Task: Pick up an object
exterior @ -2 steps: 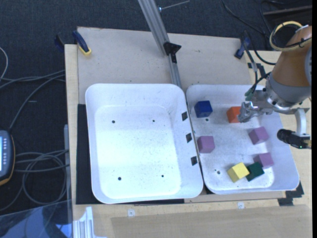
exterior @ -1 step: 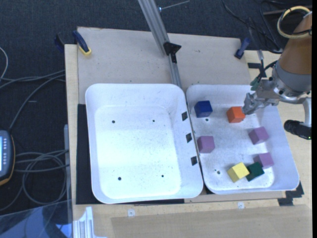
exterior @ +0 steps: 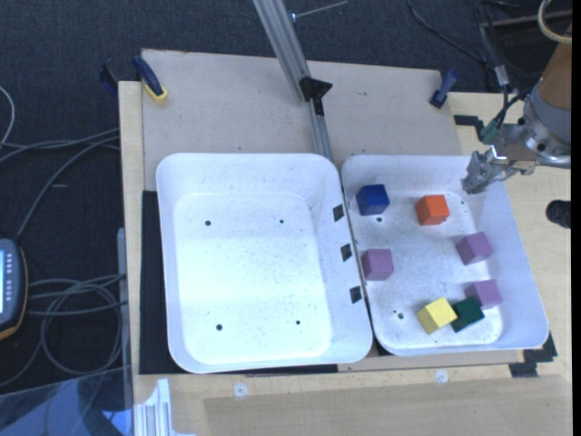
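The gripper is held above the right bin; finger state cannot be told. The orange cube, nearest, is best approached squarely.

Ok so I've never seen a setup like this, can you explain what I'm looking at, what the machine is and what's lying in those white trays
This is a single photo from a camera fixed above a workbench, looking down at a slant. The grey machine entering from the right is a robot arm; the part at its tip is its end effector, the tool it grabs things with. Its job is to pick up an object.

On the bench sit two shallow white bins side by side. The right bin holds small blocks: a blue cube, an orange cube, three purple blocks, a yellow cube and a dark green cube touching it. The end effector hovers over that bin's upper right corner, close to the orange cube, with nothing visibly held. The left bin sits beside it.
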